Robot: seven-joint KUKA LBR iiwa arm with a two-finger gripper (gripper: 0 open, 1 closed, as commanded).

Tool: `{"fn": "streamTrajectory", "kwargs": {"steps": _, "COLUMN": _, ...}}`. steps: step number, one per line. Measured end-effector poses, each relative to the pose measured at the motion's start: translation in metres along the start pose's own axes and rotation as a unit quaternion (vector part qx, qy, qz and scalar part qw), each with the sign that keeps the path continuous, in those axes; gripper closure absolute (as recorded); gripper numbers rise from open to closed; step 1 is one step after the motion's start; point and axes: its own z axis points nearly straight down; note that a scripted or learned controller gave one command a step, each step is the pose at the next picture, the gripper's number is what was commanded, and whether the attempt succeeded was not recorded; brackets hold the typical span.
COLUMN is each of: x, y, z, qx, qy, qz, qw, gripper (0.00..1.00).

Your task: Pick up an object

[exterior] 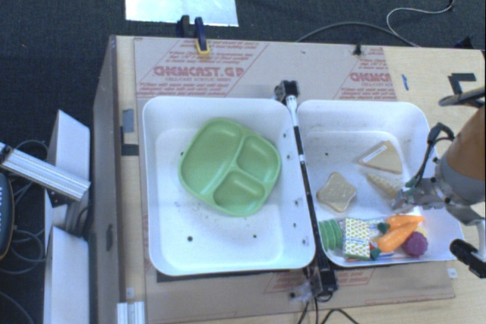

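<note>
Down in the right bin (357, 117), the toy food sits crowded toward the near right corner: an orange carrot (395, 233) lies flat along the front wall, with a purple, round piece (414, 243) touching its right end and a patterned little packet (357, 237) just to its left. Left of that, a green ridged piece (330, 233) rests against the front-left corner. A toast slice (336, 192) lies flat near the bin's middle, and 2 pale wedge-shaped pieces sit farther back, one bread wedge (382, 158) and a thinner wedge (384, 184) just below it. The hand (414, 197) is low over the right side of this bin, right above the carrot and beside the thinner wedge; whether it is released or clenched, I cannot tell, and nothing can be seen gripped in it. The grey arm (463, 174) comes in from the right edge. Over in the left bin (163, 186), a green divided plate (230, 166) with 3 compartments lies tilted. Both bins rest side by side on the table (228, 68), covered in printed brown sheeting.
</note>
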Motion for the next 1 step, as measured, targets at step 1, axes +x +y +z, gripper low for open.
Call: {"fn": "streamTrajectory", "kwargs": {"steps": 1, "x": 0.0, "y": 0.0, "z": 0.0, "qx": 0.0, "qy": 0.0, "qz": 0.0, "qw": 1.0, "gripper": 0.0}}
